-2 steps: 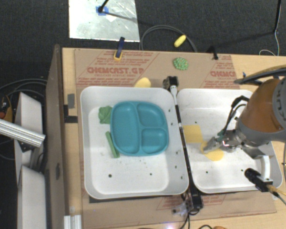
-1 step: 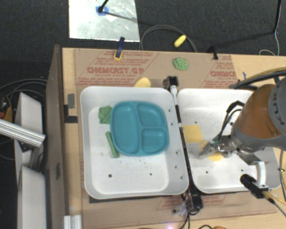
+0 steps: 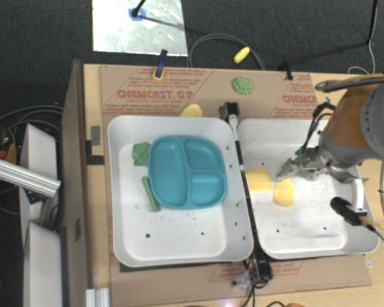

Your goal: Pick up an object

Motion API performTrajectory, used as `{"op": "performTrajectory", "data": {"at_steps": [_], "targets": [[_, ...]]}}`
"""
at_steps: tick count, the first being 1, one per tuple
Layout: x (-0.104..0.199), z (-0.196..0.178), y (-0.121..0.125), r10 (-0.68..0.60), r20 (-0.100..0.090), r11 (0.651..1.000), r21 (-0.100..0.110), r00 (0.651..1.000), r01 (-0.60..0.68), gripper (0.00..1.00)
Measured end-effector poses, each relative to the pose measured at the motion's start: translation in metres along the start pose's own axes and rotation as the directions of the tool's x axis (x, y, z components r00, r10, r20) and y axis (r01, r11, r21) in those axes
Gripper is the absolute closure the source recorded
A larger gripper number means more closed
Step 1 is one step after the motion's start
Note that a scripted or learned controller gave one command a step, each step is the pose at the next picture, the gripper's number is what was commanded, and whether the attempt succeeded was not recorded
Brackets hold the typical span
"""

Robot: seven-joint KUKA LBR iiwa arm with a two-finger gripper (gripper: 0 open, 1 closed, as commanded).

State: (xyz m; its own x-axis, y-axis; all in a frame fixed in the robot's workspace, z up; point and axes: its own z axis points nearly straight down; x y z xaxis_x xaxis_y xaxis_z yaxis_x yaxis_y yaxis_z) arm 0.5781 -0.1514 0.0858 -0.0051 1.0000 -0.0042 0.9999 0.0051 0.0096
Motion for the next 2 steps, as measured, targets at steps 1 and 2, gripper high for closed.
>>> {"op": "performTrajectory", "data": {"at_steps": [1, 2], "targets": [[0.063, 0.001, -0.034, -0.002, -0.006, 1.0, 0.011, 1.0, 0.003, 0.0], [0.06, -0.013, -0.029, -0.001, -0.004, 1.0, -0.001, 1.0, 0.001, 1.0]]}}
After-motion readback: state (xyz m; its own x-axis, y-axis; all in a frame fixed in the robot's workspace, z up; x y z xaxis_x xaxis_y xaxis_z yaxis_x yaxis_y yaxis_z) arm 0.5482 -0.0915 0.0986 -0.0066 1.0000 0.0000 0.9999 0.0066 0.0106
